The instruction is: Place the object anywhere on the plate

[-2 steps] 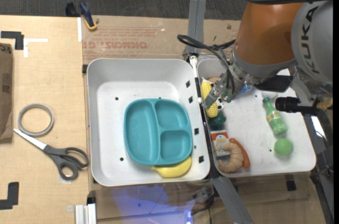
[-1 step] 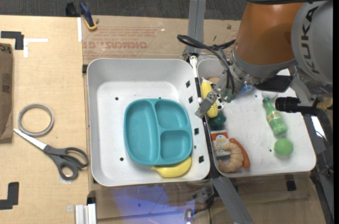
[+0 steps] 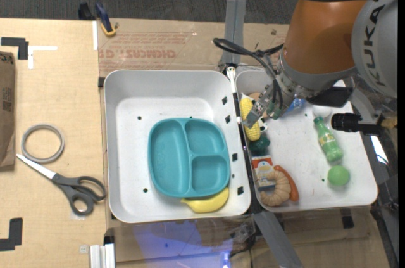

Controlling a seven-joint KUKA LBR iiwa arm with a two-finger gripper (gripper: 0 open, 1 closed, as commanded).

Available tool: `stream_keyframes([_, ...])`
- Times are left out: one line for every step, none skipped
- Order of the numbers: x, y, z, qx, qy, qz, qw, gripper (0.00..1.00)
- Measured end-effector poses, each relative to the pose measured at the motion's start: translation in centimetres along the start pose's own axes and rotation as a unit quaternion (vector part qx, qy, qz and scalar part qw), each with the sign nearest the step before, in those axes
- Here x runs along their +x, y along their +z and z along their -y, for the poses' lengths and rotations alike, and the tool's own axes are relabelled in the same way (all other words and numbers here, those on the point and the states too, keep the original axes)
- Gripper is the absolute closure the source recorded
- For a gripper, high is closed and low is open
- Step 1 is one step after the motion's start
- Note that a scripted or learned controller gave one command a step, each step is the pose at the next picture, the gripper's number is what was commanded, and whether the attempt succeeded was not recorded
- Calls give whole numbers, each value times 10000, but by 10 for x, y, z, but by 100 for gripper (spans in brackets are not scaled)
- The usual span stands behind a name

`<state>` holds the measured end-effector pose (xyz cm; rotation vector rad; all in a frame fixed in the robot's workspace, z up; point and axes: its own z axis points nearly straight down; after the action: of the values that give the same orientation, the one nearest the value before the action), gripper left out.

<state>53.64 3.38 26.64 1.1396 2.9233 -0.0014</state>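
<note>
Yellow corn cob (image 3: 250, 121) lying in the right bin (image 3: 361, 194) against its left wall, long axis running up and down the view. Jaws (image 3: 264, 111) just over it, state impossible to tell. Nearby: green bottle (image 3: 328, 140), green ball (image 3: 338, 176). Teal plate (image 3: 188, 157) in left bin (image 3: 126, 134), banana (image 3: 207, 202) at its edge.

Arm (image 3: 354, 26) enters from the right, grey casing, broad orange band above the wrist bulking large at upper right. Wrist angled down and leftward, cables looping beside it. Claw (image 3: 261, 113) low at the arm's left end, tips pointing down-left; finger spacing not readable from this angle.
</note>
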Motion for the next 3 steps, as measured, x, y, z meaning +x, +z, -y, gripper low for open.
stream_keyframes([0, 0, 0, 1, 0, -1, 10000, 0])
stream_keyframes([-2, -9, 0, 0, 4, 6, 10000, 100])
stream_keyframes([47, -19, -42, 2, -562, -13, 9984, 100])
